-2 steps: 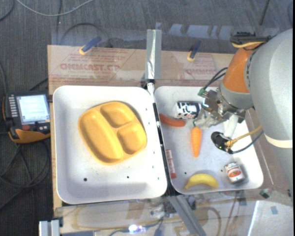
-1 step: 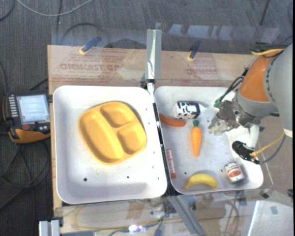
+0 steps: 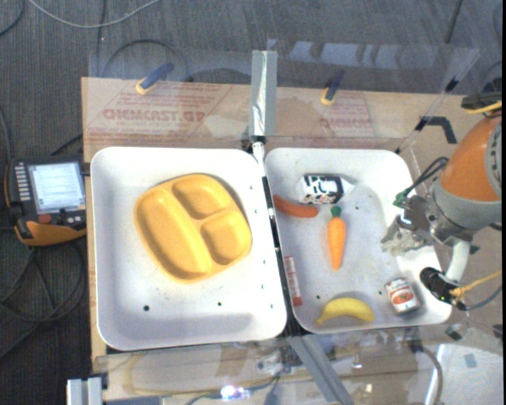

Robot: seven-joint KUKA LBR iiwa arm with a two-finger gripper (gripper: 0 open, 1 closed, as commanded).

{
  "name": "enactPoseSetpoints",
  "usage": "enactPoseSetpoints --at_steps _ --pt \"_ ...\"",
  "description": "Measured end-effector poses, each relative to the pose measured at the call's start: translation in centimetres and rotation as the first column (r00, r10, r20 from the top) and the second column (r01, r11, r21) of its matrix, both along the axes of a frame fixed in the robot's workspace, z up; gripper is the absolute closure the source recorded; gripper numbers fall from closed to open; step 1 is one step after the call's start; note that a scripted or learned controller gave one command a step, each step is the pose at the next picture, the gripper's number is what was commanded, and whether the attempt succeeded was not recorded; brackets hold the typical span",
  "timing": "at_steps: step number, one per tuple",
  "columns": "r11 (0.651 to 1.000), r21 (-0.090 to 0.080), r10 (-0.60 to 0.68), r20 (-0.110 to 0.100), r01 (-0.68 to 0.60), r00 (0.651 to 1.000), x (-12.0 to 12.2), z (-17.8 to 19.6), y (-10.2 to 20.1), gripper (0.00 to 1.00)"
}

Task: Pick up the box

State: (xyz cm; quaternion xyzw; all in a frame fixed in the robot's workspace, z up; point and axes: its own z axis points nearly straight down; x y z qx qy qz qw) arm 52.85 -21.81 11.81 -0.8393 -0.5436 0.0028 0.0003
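The arm (image 3: 476, 171) is cut off by the right edge, and its tool's (image 3: 398, 236) fingers are too blurred to read.

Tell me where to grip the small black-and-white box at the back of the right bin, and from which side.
Grip the small black-and-white box across its short width, near the middle, coming from above. It seems to lie on its side along the right bin's back wall, and the red sausage sits close to its front-left corner. Fingers closing front to back over the middle would probably clear both, though the back gap looks tight.
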Motion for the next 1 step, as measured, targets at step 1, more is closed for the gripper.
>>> enactPoseSetpoints --at_steps 1 --pt "1.0 0.01 0.007 0.0 -0.007 1.0 0.22 -0.03 0.63 0.0"
